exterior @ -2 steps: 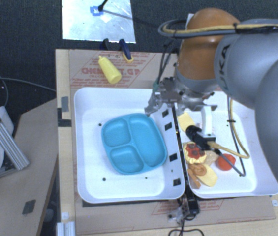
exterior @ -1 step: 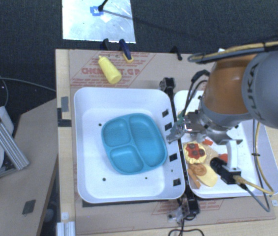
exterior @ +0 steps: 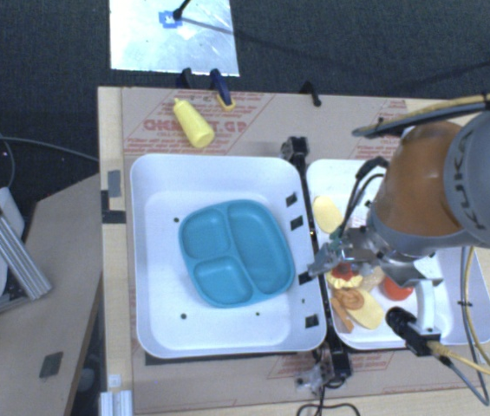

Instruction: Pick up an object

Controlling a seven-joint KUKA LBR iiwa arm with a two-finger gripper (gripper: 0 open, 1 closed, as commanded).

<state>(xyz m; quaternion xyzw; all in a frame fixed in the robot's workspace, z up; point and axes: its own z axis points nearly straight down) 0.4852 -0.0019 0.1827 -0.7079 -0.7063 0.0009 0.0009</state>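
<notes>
The arm's wrist hangs over the left part of the right bin, and my gripper is low among a small heap of toy food. Under it lie a red and white piece, a brown pretzel-like piece, a pale yellow piece and a red piece. A yellow rounded object lies just beyond the gripper near the bin's left wall. The wrist hides the fingertips, and no object is seen lifted.
The left bin holds a blue divided tray. A yellow bottle lies on the cardboard behind the bins. Black clips join the bins along the middle divider. A cable loops off the arm at lower right.
</notes>
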